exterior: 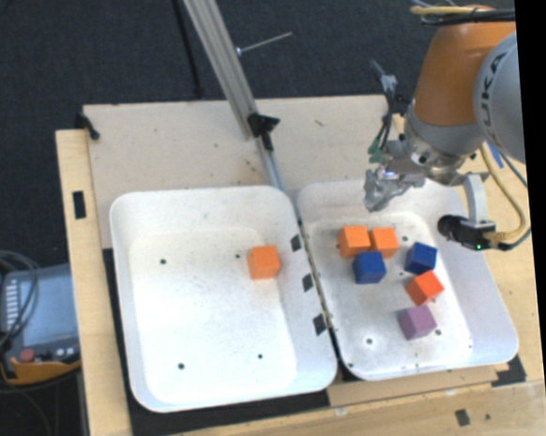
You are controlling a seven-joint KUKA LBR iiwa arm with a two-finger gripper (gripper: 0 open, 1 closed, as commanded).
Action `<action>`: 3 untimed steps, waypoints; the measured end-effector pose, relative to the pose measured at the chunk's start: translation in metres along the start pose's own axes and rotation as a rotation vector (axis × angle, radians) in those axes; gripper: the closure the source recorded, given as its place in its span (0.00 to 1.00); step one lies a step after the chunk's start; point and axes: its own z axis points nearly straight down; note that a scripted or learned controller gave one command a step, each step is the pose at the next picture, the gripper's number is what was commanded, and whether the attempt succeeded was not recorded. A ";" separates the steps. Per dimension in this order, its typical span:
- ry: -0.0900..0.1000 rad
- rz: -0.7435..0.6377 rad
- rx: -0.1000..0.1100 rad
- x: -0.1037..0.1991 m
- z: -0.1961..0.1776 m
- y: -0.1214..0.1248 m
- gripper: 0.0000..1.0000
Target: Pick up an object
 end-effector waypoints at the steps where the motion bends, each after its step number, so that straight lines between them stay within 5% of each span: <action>1: 0.001 -0.001 -0.001 0.051 0.004 -0.011 1.00; 3: 0.001 -0.001 0.000 0.147 0.015 -0.060 1.00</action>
